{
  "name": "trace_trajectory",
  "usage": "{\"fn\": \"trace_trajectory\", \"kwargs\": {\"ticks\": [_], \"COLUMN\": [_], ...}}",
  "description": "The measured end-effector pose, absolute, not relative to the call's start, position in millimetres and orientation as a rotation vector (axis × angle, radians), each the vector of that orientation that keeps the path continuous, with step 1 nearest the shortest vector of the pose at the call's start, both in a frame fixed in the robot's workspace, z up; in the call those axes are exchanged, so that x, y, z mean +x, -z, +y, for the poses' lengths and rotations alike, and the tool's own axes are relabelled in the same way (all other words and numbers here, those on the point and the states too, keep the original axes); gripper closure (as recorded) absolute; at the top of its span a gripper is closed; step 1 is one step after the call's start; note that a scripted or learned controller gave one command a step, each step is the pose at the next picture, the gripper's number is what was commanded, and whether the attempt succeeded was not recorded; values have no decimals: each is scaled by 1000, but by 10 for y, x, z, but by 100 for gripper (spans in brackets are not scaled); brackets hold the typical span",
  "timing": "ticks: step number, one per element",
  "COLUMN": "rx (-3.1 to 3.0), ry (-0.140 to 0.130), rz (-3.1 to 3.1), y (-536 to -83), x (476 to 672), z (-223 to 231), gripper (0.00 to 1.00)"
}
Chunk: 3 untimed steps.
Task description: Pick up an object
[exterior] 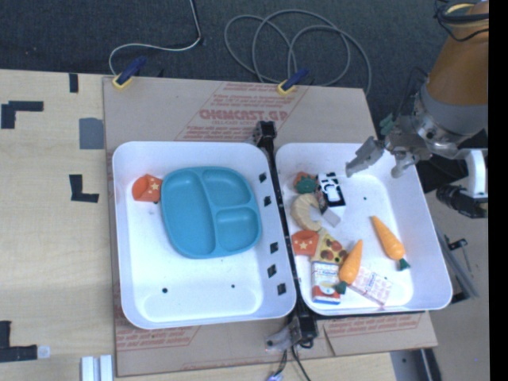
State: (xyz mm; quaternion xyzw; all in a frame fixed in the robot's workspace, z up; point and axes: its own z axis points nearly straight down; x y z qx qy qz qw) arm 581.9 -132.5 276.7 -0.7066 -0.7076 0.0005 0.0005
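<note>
Arm (460, 62): upper right of frame, orange band showing.
Gripper (381, 159): over right bin's (429, 236) upper right rim, fingers spread wide, nothing between them.
Right bin, centre to lower part: two carrots (387, 239), croissant (306, 211), black-white card (331, 190), small cartons (325, 282).
Left bin (135, 284): blue divided plate (211, 211); orange-red toy (146, 187) touching plate's left edge.

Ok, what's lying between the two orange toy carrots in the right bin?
Nothing: the camera view shows bare white bin floor between the upright orange carrot and the slanted orange carrot.
</note>
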Motion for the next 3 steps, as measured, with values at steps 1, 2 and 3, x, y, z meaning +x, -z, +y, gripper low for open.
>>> {"fn": "trace_trajectory", "kwargs": {"ticks": [1,2,3], "rx": [-2217,-2221,-2218], "ry": [-4,-1,-5], "rz": [-2221,-2223,-2221], "y": [-1629,-940,-1029], "x": [6365,6367,6358], "z": [-1282,-987,-985], "gripper": [0,0,100]}}
